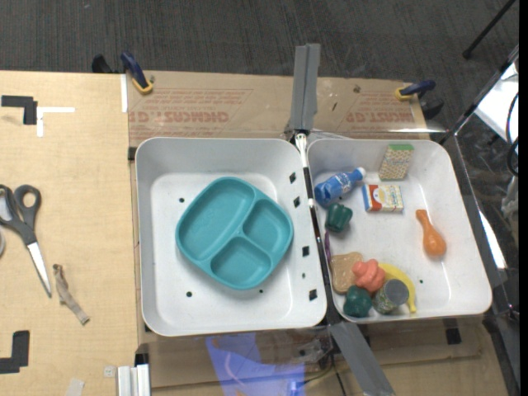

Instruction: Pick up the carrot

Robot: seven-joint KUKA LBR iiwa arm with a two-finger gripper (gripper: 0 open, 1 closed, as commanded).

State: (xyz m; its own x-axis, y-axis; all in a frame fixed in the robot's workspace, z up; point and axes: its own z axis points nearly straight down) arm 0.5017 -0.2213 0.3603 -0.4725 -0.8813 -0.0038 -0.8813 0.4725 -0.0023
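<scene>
Sitting alone in the left bin (157,304), a teal divided plate (235,233) looks like a ready drop spot, while the right bin (462,304) serves as the stock of toys: a blue bottle (337,185), a green piece (338,218), a small carton (384,198) and a crowded heap (373,285) at its near edge. The carrot (430,232) lies on its side near the right wall, well apart from the heap, which should leave room around it for a grasp from above. No arm reaches over the bins, so I cannot tell whether the end effector is apart or together.
</scene>
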